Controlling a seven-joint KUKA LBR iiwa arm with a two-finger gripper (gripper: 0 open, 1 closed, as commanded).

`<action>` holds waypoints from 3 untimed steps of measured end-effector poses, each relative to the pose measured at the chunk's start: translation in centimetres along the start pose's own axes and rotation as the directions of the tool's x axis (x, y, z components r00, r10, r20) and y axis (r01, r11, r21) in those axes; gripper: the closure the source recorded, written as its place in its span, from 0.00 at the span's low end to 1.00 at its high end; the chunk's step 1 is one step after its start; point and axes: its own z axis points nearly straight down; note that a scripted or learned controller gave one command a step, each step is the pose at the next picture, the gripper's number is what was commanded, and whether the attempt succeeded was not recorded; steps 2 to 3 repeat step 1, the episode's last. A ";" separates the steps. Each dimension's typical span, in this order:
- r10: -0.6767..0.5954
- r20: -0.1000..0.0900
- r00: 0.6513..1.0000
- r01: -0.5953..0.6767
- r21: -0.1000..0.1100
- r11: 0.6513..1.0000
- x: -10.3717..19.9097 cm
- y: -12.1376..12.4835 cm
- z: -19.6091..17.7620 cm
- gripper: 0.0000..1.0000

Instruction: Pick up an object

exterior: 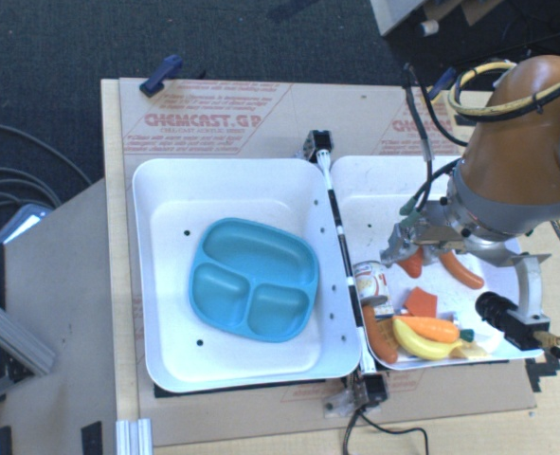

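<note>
— Bins first: what did we have on the desk (pixel 261 425)?

— We saw two shallow white bins side by side. The left bin (pixel 156 282) held a blue divided plate (pixel 254 280) with three compartments, lying flat and turned a little askew. The right bin (pixel 365 183) held the small things, crowded toward its near edge.

— And the things to pick?

— We counted a small can (pixel 368 280) against the divider, a yellow banana (pixel 422 342) with its long axis running left to right along the near edge, an orange carrot (pixel 435 328) lying on top of the banana along the same line, its green end toward the right, and a small orange block (pixel 422 302) just behind them. A red sausage-like piece (pixel 462 271) lay slantwise, from upper left to lower right.

— Where was the gripper?

— The gripper (pixel 403 252) hung over the right bin, just beside the can, with a small red piece (pixel 410 264) right at its tip. We could not tell whether the fingers were spread or closed, nor whether they gripped that piece.

— Any writing?

— We read "CHEMCAST GP" in red, repeated across the brown sheet (pixel 213 117) behind the bins. The can's label was too small to read.
</note>
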 end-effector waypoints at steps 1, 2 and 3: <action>-0.001 -0.001 1.000 0.001 0.003 1.000 4.4 0.0 0.9 1.00; -0.001 -0.001 1.000 0.001 0.003 1.000 4.4 0.0 0.9 1.00; -0.001 -0.001 1.000 0.001 0.003 1.000 4.4 0.0 0.9 1.00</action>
